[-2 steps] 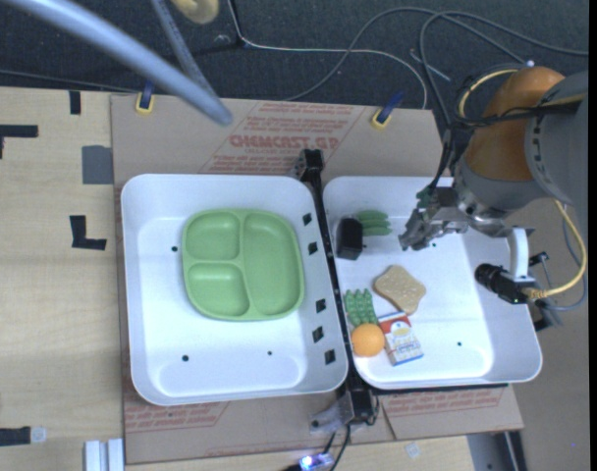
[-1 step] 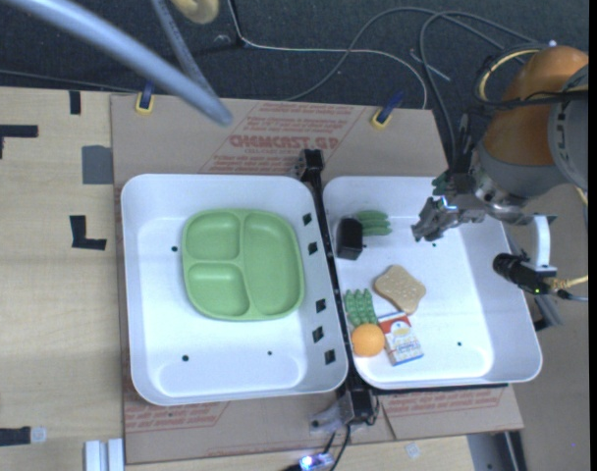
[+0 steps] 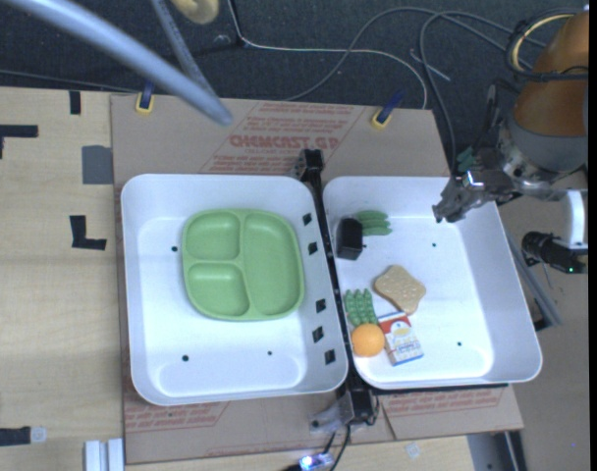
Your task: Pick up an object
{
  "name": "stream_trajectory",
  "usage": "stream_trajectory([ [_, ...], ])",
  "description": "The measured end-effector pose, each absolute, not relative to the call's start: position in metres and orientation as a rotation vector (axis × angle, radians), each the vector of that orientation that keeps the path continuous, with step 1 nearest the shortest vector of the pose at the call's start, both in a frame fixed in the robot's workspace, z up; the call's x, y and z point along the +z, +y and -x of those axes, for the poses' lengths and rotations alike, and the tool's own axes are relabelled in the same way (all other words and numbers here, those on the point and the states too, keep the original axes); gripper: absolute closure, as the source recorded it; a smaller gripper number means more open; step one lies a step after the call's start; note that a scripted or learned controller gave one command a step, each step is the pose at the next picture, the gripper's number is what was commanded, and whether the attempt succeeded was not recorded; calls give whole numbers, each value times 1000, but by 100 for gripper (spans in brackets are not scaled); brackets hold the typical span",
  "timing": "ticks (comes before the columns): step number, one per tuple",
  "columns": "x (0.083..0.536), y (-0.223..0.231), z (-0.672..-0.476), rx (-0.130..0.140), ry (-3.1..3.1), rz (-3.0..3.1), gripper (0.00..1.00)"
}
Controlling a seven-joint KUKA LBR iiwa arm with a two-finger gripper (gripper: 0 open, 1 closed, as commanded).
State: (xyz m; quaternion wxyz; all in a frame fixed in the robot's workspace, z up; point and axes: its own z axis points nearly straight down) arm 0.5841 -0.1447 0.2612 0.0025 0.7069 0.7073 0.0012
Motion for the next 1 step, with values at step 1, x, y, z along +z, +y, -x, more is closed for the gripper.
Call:
stream_trajectory([
  [1, 273, -145, -584, 0, 2222, -2220, 100],
])
